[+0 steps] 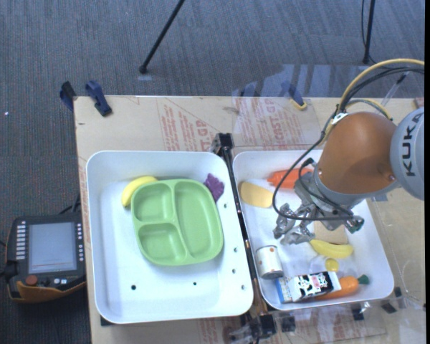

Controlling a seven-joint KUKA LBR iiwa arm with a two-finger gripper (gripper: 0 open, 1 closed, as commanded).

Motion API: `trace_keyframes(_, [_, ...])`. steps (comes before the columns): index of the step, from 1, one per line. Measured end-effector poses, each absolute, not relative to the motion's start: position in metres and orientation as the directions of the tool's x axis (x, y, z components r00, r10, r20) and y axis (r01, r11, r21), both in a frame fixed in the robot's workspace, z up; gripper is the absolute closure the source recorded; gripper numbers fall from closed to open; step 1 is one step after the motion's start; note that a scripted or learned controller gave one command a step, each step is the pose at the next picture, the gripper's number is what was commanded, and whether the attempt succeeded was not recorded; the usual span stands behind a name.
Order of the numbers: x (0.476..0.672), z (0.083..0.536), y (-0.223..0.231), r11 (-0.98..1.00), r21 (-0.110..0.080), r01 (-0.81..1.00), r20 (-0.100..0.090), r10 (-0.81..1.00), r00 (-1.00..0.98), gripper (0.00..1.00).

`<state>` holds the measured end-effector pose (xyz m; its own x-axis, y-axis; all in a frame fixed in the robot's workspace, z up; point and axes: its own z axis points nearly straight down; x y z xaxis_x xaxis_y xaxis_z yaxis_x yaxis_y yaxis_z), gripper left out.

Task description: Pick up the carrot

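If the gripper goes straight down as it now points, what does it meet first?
Probably the bare floor of the right bin: the gripper hangs over white floor between the can and the banana. Depth is unclear.

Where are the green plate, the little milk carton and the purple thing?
green plate [178, 224], camera view, on its middle divider.
milk carton [309, 287], camera view, on its printed side.
purple thing [214, 186], camera view, on its middle.

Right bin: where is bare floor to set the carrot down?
Little in the right bin: can, carton, bananas and gripper crowd it. The left bin has bare strips left of and below the green tray.
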<state>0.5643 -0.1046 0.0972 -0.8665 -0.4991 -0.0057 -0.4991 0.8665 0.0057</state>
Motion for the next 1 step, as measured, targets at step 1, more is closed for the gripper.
trace_keyframes(1, [0.528, 0.0866, -0.1614, 0.769, 0.004, -0.639, 0.0, -0.639, -0.769, 1.0])
